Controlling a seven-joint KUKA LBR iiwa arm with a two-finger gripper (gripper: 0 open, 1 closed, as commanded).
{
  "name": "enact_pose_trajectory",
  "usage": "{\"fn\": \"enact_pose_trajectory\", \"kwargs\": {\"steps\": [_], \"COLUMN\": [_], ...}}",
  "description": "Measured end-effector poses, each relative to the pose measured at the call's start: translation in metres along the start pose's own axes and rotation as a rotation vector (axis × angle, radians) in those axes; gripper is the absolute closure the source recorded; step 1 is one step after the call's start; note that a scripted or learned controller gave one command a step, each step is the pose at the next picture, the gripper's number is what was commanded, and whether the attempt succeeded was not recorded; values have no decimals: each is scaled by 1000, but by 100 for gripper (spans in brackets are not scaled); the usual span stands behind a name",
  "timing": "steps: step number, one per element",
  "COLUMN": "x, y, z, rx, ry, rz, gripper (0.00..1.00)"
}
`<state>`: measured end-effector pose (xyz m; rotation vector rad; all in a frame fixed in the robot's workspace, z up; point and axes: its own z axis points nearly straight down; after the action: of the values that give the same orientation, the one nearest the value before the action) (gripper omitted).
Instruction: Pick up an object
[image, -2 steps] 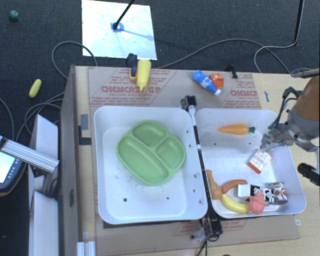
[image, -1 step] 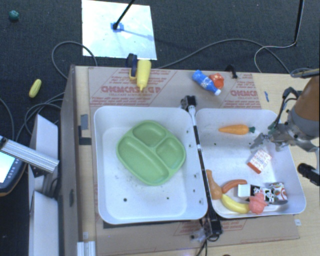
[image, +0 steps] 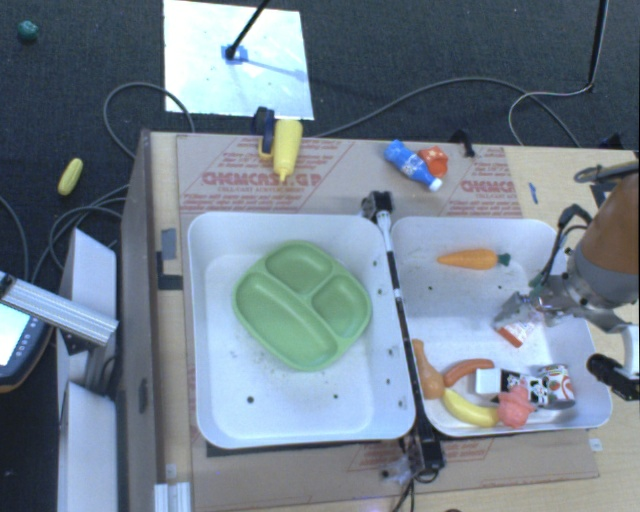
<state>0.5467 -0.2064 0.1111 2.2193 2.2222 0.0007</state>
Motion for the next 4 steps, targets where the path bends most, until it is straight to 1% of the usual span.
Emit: {"fn": "enact_pose_trajectory", "kwargs": {"steps": [1,2,3,4], "x": [0,0,18,19], "y": [1,1,7,9], "z": [-11,-11,22,10], "rx": [-3,-3,-10,-15], "ry": [-1,-1,-8,-7], "rz": [-2,-2,1,-2], "gripper": [100,0,0,100]}}
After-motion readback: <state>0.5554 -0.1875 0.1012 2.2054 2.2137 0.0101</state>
